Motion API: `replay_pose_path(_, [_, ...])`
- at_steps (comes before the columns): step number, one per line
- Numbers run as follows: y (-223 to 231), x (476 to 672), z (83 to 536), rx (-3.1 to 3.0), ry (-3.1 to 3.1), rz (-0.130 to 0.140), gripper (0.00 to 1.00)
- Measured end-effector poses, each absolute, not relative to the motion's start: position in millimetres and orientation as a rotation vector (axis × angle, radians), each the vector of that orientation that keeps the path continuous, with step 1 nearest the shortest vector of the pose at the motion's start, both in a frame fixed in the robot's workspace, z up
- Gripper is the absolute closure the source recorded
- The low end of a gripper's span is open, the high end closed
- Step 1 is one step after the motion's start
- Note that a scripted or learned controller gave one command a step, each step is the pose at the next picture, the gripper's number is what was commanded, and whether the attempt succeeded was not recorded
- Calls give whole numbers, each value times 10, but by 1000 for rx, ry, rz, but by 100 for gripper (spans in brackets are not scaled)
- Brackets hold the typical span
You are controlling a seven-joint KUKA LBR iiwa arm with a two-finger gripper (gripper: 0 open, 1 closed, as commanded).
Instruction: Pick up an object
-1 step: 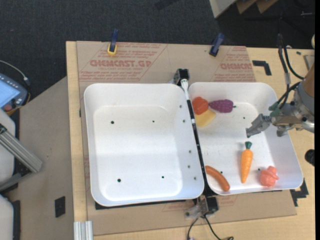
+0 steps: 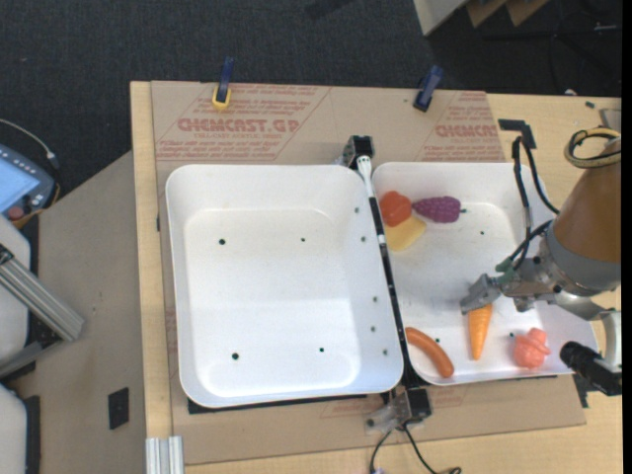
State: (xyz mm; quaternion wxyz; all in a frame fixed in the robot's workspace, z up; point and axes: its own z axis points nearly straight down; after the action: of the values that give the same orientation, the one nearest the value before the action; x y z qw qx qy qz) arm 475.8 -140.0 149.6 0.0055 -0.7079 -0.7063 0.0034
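The tool (image 2: 484, 299) hung low in the right bin (image 2: 464, 255), just above the carrot's (image 2: 478, 331) wide end; whether it was open, I cannot tell. Nothing appeared lifted, so the pickup seemed not yet done.

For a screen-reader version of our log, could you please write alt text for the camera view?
A grey arm with an orange band reaches from the right, its gripper low in the right bin just above an orange carrot. That bin also holds a sausage, a pink toy, purple grapes and red and yellow pieces; the left bin adjoins it.
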Motion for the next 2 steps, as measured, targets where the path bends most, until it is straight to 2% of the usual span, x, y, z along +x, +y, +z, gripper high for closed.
replay_pose_path(1, [-972,4789,820,-2218,-2221,0,0])
replay_pose_path(2, [-987,4796,951,-2223,-2222,-3,100])
